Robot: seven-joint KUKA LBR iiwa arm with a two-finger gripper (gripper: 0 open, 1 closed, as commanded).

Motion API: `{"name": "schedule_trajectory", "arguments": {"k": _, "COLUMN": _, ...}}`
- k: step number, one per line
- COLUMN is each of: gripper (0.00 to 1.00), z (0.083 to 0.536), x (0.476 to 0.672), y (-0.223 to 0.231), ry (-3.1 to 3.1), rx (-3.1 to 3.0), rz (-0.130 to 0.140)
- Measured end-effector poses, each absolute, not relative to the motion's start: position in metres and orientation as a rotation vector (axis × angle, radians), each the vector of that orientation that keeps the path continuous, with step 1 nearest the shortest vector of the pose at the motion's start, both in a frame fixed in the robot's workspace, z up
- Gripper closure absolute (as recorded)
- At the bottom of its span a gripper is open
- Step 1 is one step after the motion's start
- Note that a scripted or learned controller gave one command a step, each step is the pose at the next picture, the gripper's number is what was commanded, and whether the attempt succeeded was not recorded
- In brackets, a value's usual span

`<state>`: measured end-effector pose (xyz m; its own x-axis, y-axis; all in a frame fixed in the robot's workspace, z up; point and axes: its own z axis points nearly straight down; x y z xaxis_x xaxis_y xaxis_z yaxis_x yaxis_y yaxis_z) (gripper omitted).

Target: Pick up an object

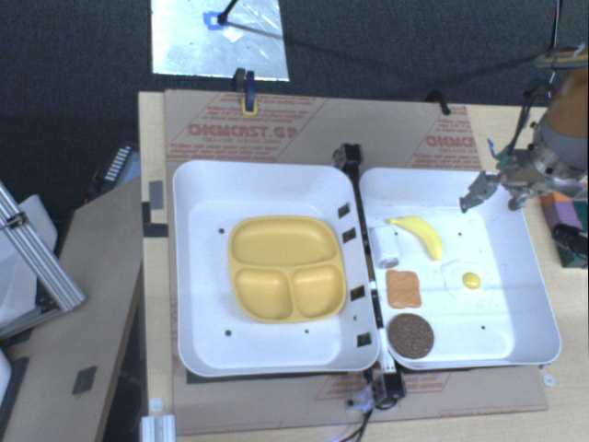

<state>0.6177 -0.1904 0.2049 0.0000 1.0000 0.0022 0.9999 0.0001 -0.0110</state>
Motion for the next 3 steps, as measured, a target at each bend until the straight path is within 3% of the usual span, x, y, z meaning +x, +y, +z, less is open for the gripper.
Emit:
{"name": "schedule_trajectory", "arguments": {"k": 1, "gripper": 0.00, "z": 0.213, "x": 0.621, "y": -0.190, "ry": -2.226, "rx": -2.219, "rz": -0.001}}
{"name": "schedule_trajectory", "arguments": {"k": 3, "gripper": 0.00, "z": 0.121, "x": 0.636, "y": -0.196, "ry": -2.227, "rx": -2.215, "rz": 0.001}}
